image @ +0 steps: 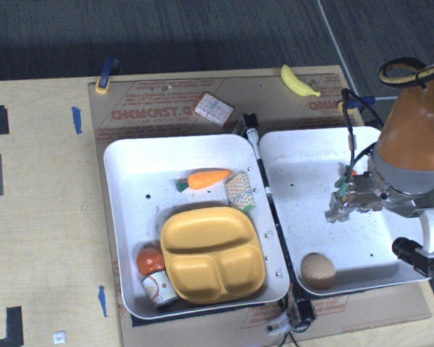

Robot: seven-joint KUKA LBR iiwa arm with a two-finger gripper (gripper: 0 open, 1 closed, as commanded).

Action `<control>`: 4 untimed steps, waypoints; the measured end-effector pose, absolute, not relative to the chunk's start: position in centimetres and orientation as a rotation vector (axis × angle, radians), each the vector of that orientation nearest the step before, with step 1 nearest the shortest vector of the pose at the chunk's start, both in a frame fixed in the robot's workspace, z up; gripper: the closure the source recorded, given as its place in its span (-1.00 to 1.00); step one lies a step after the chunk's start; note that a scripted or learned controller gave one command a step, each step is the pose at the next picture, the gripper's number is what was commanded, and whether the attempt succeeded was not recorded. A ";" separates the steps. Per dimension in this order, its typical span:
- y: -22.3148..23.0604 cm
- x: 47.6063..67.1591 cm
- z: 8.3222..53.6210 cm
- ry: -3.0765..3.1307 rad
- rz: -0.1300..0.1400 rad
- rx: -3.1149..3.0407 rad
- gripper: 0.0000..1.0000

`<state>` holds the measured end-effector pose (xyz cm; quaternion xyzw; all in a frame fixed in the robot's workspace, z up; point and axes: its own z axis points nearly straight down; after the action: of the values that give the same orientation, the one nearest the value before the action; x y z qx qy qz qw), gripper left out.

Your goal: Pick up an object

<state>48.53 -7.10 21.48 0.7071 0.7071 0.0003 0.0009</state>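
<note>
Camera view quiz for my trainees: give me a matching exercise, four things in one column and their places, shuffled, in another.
Things:
1. carrot
2. banana
3. brown round object
4. yellow tray

Places:
A. on the board beyond the bins
B. near corner of the right bin
C. far part of the left bin
D. near part of the left bin

Pairs: 1-C, 2-A, 3-B, 4-D

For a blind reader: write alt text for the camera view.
The arm's tool hangs over the right bin, apart from a brown potato at its near edge. The left bin holds a yellow tray, carrot and small can.
</note>
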 end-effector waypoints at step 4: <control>-5.4 48.0 21.7 2.225 0.000 2.221 1.00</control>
<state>47.96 -5.42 21.65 0.7065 0.7077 -0.0001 -0.0012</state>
